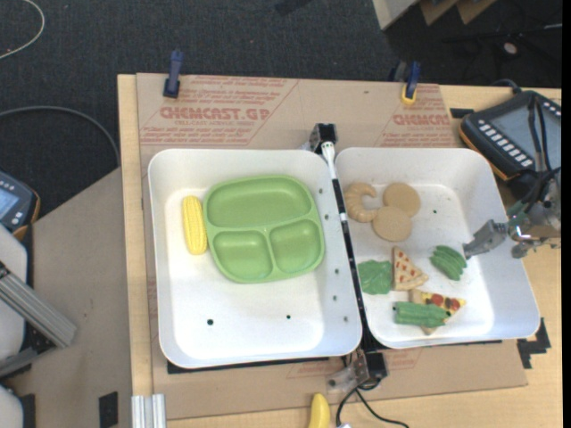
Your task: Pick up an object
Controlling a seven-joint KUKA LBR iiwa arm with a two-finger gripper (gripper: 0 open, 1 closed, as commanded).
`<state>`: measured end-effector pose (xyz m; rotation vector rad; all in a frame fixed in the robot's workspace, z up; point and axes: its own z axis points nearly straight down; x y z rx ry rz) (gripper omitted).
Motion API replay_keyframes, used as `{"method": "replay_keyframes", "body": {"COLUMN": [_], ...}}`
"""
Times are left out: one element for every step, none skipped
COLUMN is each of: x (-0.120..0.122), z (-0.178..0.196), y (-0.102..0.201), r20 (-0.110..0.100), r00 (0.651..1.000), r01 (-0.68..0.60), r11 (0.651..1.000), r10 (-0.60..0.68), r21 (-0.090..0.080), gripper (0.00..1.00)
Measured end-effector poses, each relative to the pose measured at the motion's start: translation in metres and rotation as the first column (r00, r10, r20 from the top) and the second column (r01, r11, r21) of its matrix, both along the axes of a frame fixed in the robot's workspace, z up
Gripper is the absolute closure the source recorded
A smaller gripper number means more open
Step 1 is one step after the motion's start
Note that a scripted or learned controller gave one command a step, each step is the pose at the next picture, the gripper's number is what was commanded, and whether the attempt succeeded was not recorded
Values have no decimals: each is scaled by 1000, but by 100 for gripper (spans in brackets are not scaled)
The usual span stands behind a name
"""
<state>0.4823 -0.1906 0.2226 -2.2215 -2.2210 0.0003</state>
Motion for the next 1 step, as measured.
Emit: {"method": "replay_keyframes", "body": {"x": [3], "z": [-117], "y": [79], "r20": [-2], "r00": [1000], "r01": [-4], "r11": [1000], "r10": [4], "r21": [4], "gripper": [0]}}
